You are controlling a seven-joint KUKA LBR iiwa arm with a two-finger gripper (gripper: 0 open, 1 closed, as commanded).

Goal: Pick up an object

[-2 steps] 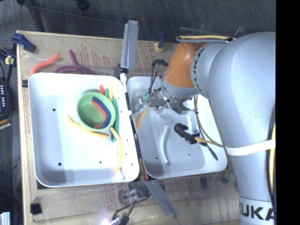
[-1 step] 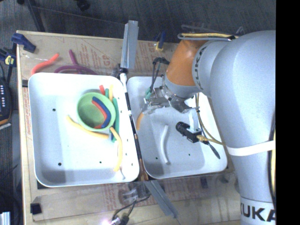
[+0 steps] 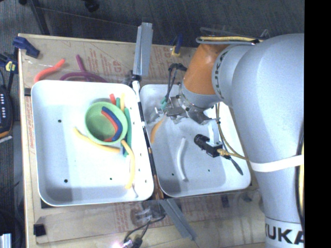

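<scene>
The right bin's (image 3: 170,187) 12 o'clock end is being crowded by the arm (image 3: 248,87). Its floor toward 6 o'clock is being left open, broken by a white strip (image 3: 181,159). The left bin's (image 3: 46,138) centre is being blocked by a green bowl (image 3: 98,123) and tubes (image 3: 130,164).

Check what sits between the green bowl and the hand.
In the camera view, between the green bowl and the hand lie green and yellow strips, then the two bins' adjoining rims.
</scene>
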